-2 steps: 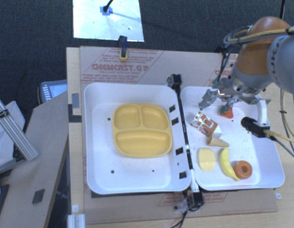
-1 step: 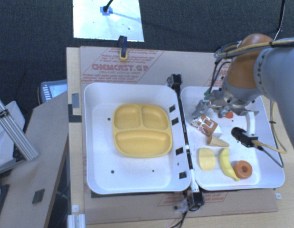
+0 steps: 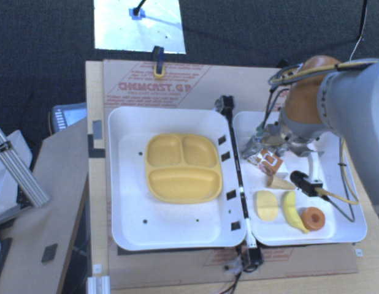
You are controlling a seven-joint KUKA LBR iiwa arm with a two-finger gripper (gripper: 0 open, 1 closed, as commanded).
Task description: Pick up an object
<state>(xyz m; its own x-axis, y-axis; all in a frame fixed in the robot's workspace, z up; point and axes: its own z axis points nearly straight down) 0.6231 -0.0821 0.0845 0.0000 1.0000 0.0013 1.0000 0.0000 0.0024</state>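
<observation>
Cardboard-covered worktop (image 3: 159, 87) carries two bins, and in the right bin (image 3: 355, 225) the hand (image 3: 267, 141) hovers low over an orange-and-white packet (image 3: 267, 161), apparently mid-approach, its grip impossible to tell, needing a closing descent next.

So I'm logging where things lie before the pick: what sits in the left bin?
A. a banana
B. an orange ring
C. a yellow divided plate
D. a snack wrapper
C: the yellow divided plate lies alone in the middle of the left bin, while the banana, the orange ring and the snack wrapper all lie in the right bin.
</observation>
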